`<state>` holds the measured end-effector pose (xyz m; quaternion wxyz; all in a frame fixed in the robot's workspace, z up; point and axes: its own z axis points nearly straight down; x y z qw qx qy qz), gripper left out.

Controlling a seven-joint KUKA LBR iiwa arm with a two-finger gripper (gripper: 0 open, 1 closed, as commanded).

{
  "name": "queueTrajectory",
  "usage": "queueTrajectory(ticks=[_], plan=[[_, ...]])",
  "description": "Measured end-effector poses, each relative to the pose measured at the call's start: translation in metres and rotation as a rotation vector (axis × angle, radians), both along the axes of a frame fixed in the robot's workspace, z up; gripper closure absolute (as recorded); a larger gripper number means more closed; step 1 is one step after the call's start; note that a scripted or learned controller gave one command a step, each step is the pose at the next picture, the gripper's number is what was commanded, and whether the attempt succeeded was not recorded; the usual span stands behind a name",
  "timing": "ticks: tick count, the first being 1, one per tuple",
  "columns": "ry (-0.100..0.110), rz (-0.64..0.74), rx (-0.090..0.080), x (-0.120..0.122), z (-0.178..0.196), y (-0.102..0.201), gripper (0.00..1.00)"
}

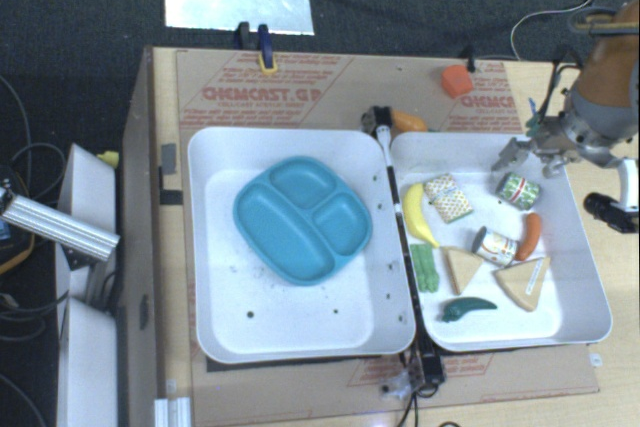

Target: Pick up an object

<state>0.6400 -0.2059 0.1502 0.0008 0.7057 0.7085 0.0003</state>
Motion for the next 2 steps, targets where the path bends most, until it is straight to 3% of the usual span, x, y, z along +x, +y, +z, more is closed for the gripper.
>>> queueTrajectory(ticks=[2], plan=[[-0.001,0.001,-0.001,0.015,-0.065,0.000,0.00]])
